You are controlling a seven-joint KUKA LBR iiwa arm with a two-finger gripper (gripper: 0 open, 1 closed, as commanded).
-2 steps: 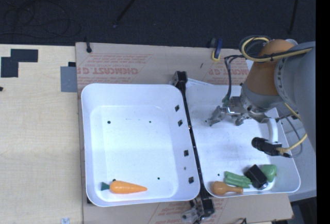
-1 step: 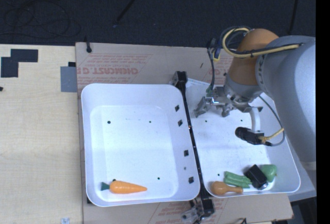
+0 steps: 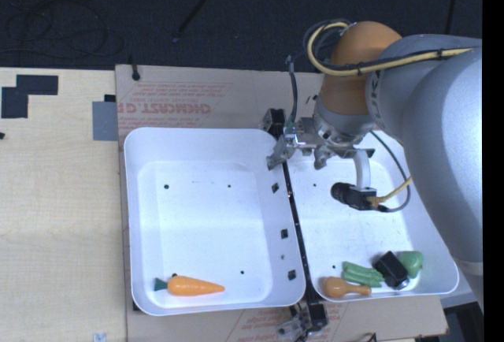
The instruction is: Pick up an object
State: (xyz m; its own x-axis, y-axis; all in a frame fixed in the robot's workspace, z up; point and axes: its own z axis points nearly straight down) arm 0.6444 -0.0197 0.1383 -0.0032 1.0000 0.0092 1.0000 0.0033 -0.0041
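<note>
Robot arm (image 3: 441, 135): a broad, smooth, light-grey cylindrical link with a soft sheen. Orange band (image 3: 358, 68): a rounded, glossy orange segment above the wrist. Yellow cable (image 3: 346, 41): loops over the orange band and runs along the grey link, paired with a dark cable. Wrist assembly (image 3: 331, 139): bare-metal brackets and fittings beneath the band. A small black module (image 3: 352, 195) hangs from a grey stem, trailing a thin yellow wire.

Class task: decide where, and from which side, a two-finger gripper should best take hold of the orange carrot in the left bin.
Probably grip the carrot from above at its thick middle, fingers closing across its width. It lies flat and alone, tapering rightward, so the tip offers less hold.
</note>
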